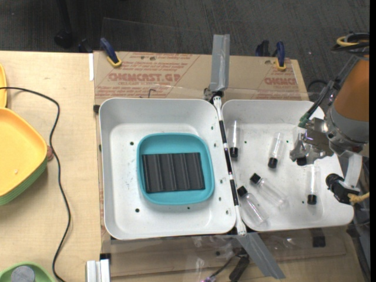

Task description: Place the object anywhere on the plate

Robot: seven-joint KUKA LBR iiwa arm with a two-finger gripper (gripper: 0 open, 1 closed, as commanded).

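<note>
The teal plate (175,145) with a dark ridged insert lies in the middle of the left white bin (117,169). Several clear vials with black caps lie scattered in the right white bin (329,216): one along its left wall (233,137), one near the middle (275,147), two at the front left (269,188) (254,207), and one at the right (312,184). My gripper (302,151) hangs low over the right side of the right bin, between the middle vial and the right one. The arm's grey body covers what lies beneath it.
Cardboard (194,75) with blue clamps (110,50) stands behind the bins. On the wooden table to the left lie stacked yellow and green dishes (17,157) and a black cable (59,175). A metal divider (226,157) separates the two bins.
</note>
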